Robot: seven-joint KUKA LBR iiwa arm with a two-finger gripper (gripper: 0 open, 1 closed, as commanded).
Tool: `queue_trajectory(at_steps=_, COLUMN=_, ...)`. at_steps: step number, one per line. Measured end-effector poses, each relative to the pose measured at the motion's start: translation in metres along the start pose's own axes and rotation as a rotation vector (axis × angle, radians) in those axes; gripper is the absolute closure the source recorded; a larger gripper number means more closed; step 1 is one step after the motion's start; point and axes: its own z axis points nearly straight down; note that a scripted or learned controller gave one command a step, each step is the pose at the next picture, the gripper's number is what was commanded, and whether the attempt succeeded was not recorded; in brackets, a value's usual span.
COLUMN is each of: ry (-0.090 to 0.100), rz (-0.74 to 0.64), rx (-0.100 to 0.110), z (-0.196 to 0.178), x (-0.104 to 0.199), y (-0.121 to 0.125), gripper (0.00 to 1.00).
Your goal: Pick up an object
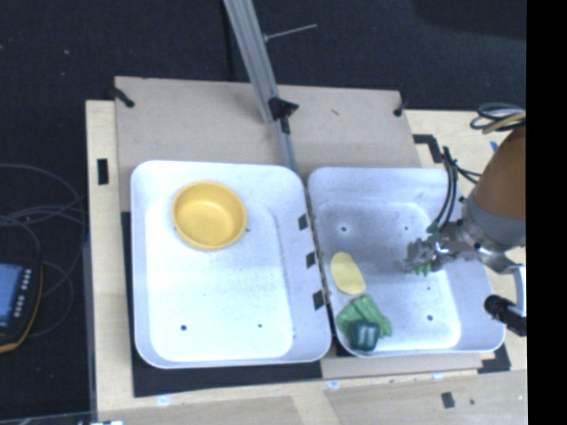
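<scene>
In the right bin (pixel 443 184), the jaws (pixel 419 259) hang low; I cannot tell how they stand. The yellow piece (pixel 347 274) and green toy (pixel 363 320) lie unpicked nearby.

One fixed camera looked down at a slant from above the bench (pixel 213 113), far enough to take in both white bins (pixel 151 237).
</scene>
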Motion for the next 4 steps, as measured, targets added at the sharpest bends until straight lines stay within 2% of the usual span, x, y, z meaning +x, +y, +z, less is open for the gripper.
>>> queue_trajectory(at_steps=2, ry=0.000, rz=-0.001, rx=0.000, z=-0.086, x=0.006, y=0.000, gripper=1.00)
queue_trajectory(at_steps=3, ry=0.001, rz=-0.004, rx=0.003, z=-0.093, x=0.050, y=0.029, gripper=1.00)
queue_trajectory(at_steps=4, ry=0.001, rz=-0.003, rx=0.004, z=-0.089, x=0.090, y=0.043, gripper=1.00)
